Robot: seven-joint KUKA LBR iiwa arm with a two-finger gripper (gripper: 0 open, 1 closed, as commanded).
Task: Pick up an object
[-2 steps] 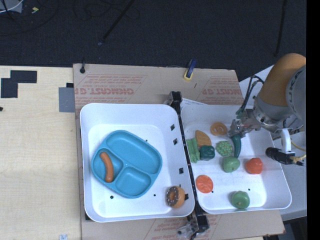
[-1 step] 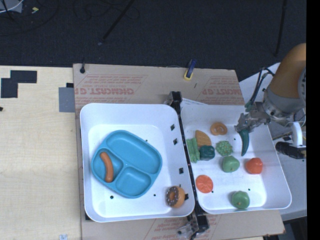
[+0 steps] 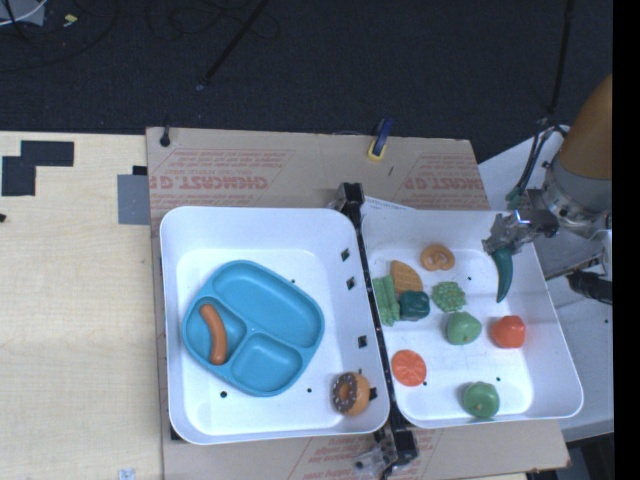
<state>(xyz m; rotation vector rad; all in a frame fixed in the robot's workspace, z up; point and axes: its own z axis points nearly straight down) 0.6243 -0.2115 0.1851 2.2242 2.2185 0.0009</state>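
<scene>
I am seeing 1 arm [image 3: 588,158] entering from the right edge of the camera view, its orange band showing uppermost and the grey wrist below it. The gripper [image 3: 503,245] is pointing down and to the left, with a dark green pepper [image 3: 503,272] hanging between its 2 fingers.

place: probably robotics lab | cues: cardboard-lined bench [image 3: 250,168], loose cables [image 3: 120,8], toy food

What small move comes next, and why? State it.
Probably raise the hand straight up a little. It seems to pinch the top of the teal pepper, which hangs over the right bin, so a short lift would confirm the grasp.
</scene>
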